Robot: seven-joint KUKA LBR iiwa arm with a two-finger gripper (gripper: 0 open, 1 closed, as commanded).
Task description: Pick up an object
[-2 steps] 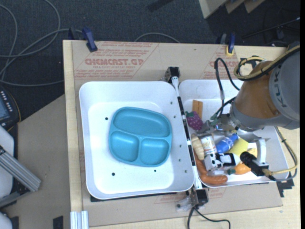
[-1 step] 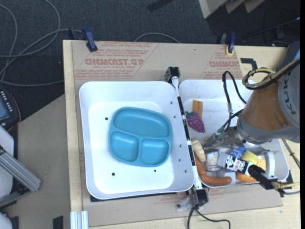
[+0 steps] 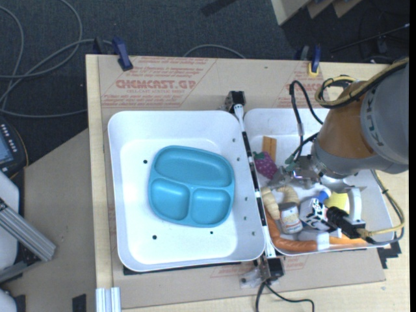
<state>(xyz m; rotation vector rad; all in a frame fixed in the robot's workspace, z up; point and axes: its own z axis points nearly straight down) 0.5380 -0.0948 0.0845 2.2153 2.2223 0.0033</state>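
A cardboard-covered bench [image 3: 162,77] on dark carpet carries two white bins: the left bin [image 3: 130,142] holds a blue divided plate [image 3: 190,184], and the right bin [image 3: 273,119] at the frame's right is crowded with small toys. The arm's gripper [image 3: 312,174] is low over that clutter, its opening hidden by the wrist, so I cannot tell how it stands. The likeliest pick, the purple grape bunch [image 3: 265,165] just left of the gripper near the bins' divider, looks light, bumpy and probably soft, best pinched across its middle; the small brown bottle [image 3: 290,216] below it looks stiff and slick.
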